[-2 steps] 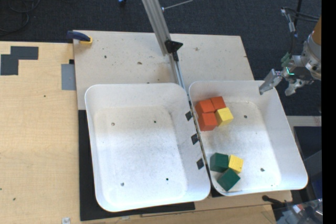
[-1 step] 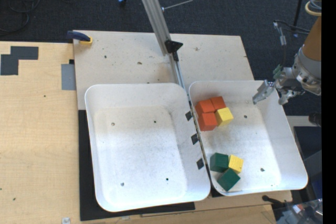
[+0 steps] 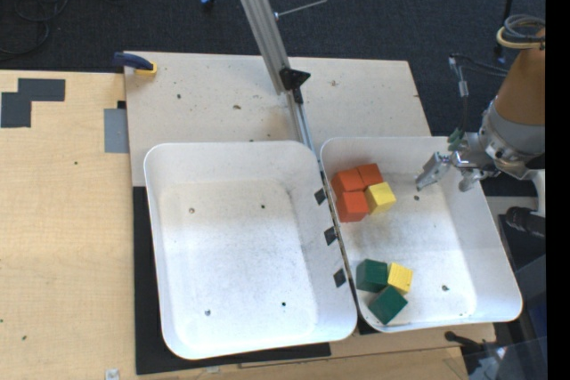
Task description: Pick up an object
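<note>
Over the upper right part of the right bin (image 3: 499,280) hangs the end effector (image 3: 448,173), reaching in from the arm's grey wrist (image 3: 509,133) with its orange band (image 3: 525,84) above. Its two fingers (image 3: 430,173) stand spread apart and nothing lies between them, so it is released and grasps no object. Relative to the end effector, the nearest blocks lie to the left and slightly lower in the picture: a cluster of orange blocks (image 3: 354,191) against the right bin's left wall, with a yellow block (image 3: 381,196) touching their right side; this yellow block is near the end effector but apart from it. Farther below the end effector, well apart from it, sits a second group near the right bin's lower left corner: a green block (image 3: 371,273), a second yellow block (image 3: 400,278) just beside it, and another green block (image 3: 388,305) below both. The left bin (image 3: 178,165) lies beyond the orange blocks on the bench (image 3: 214,93).
</note>
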Robot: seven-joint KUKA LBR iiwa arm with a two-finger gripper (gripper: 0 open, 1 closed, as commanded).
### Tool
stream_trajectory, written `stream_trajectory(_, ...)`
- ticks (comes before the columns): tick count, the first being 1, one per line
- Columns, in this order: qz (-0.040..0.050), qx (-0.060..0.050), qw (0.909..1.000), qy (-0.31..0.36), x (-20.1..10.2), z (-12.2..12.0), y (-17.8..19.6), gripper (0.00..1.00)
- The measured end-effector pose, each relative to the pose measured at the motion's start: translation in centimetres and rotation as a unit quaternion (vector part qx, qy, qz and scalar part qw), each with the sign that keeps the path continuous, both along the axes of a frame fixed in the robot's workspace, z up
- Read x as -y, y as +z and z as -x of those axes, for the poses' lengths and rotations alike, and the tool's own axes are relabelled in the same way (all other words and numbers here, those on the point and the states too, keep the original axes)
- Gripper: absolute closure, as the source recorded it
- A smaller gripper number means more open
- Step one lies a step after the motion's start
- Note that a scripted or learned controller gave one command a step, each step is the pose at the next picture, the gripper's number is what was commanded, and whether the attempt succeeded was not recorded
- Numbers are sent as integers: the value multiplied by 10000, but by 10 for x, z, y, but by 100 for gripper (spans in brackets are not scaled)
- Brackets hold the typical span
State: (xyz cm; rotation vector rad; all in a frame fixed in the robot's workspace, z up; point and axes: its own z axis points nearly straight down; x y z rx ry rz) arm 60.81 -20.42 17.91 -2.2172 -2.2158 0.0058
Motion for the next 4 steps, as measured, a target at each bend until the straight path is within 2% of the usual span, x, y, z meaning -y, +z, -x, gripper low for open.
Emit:
stream_trajectory(1, -2, -9, 10000, -5, 3, 3, -64, 0)
stream_trajectory(2, 7, 21, 10000, -18, 4, 1, -50, 100)
stream_trajectory(4, 22, 66, 10000, 12, 3, 0, 78, 100)
